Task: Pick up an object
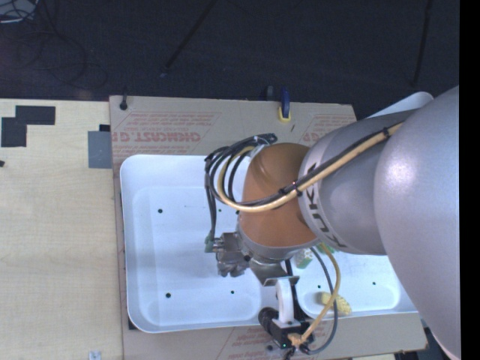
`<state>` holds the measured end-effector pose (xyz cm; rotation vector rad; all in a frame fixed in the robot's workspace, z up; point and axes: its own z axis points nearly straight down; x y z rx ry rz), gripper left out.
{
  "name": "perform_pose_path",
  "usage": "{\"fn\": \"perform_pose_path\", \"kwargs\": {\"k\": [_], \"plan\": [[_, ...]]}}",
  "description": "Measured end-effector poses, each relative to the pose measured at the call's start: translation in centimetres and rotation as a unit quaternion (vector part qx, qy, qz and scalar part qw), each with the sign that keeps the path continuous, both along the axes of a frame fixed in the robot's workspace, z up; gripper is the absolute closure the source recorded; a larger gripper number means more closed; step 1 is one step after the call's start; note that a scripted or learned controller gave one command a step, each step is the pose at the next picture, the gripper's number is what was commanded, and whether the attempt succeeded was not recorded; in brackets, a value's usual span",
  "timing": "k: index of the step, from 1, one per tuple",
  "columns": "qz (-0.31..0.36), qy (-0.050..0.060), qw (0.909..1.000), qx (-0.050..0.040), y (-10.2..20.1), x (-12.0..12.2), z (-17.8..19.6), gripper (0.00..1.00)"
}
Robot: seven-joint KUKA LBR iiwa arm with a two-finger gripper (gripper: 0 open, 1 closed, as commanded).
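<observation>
My arm reaches in from the right, and its orange band and grey wrist cover the seam between the two white bins. The gripper shows as a grey metal block low over the right part of the left bin. A small pale green thing peeks out under the wrist at the near edge of the right bin; most of it is hidden, so I cannot tell what it is.
Both bins sit on a brown cardboard sheet over the pale wooden bench. The arm's large grey body hides most of the right bin. The left bin's white floor shows bare with a few small dark dots.
</observation>
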<state>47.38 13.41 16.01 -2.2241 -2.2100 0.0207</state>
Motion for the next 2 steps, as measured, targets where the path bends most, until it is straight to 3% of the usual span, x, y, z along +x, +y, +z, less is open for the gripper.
{"fn": "perform_pose_path", "kwargs": {"k": [1,2], "plan": [[0.007,-0.011,0.9999,0.0053,5.8,0.3,12.8,1.00],[-0.004,-0.003,1.0000,0.0008,-8.4,0.1,10.0,1.00]]}}
